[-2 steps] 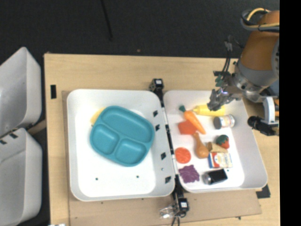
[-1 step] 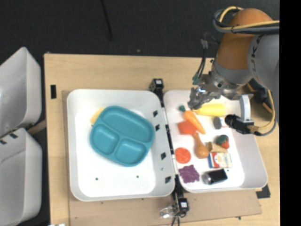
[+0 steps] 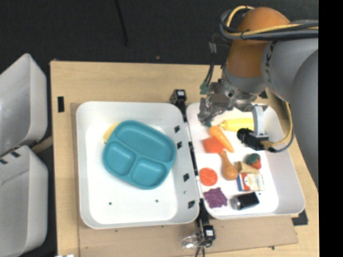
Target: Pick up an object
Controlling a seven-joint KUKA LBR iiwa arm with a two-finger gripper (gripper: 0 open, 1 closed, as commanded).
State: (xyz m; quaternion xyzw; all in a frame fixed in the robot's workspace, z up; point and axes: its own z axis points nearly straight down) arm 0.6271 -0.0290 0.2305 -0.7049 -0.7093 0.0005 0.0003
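Now I see the claw (image 3: 208, 116) low at the right bin's (image 3: 284, 189) eleven o'clock corner, just beside the carrot (image 3: 222, 137); whether it is clenched I cannot tell. At the carrot's two o'clock lies a yellow piece (image 3: 238, 124). On the tabletop (image 3: 65, 84), the left bin (image 3: 86, 197) carries a teal plate (image 3: 139, 154).

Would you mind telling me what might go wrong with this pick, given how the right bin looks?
The gripper hangs at the right bin's top left corner, close to the wall, so a descent could strike the rim. The carrot lies just beside it, touching an orange block, so a grasp may nudge both. The toys are crowded, and a miss could scatter them.
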